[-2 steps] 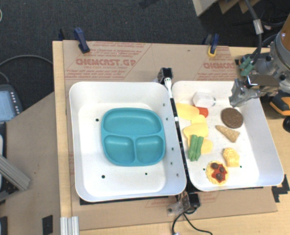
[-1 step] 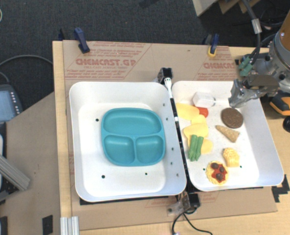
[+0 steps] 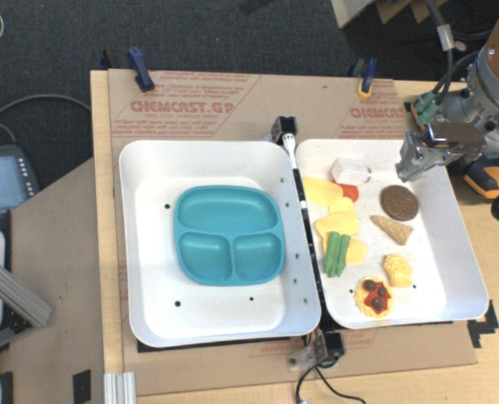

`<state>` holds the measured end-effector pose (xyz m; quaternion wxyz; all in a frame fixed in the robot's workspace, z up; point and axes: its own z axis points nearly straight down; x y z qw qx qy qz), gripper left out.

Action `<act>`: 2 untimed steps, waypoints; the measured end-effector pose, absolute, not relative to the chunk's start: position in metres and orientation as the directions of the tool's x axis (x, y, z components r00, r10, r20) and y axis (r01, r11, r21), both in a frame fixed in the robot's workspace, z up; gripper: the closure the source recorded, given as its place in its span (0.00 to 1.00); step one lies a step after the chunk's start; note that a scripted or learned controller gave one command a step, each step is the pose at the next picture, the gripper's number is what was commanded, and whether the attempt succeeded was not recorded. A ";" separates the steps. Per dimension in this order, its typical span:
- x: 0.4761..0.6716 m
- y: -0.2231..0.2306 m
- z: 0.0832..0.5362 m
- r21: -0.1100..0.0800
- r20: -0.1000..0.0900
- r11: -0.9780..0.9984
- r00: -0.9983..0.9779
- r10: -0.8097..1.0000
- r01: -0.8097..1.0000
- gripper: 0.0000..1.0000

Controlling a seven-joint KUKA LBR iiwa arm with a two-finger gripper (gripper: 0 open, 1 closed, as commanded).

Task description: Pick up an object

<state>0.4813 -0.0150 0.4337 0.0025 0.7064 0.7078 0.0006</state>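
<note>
Camera view, table from above.

Left bin: one teal divided plate, three compartments, lying flat at centre.

Right bin: white block near the far wall; brown round disc beside it; tan wedge just below the disc; yellow pieces along the left side, with a small red piece and green beans among them; corn-like piece; small pizza-like piece nearest the camera.

Gripper: above the right bin's far right corner, just beside the brown disc. Whether its fingers are spread or closed, or hold anything, cannot be told.
</note>
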 end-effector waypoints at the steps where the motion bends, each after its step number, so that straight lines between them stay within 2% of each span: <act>1: 0.482 -0.015 0.444 0.006 -0.004 0.002 -0.002 1.000 1.000 1.00; 2: 0.483 -0.015 0.454 0.008 -0.005 0.003 -0.003 1.000 1.000 1.00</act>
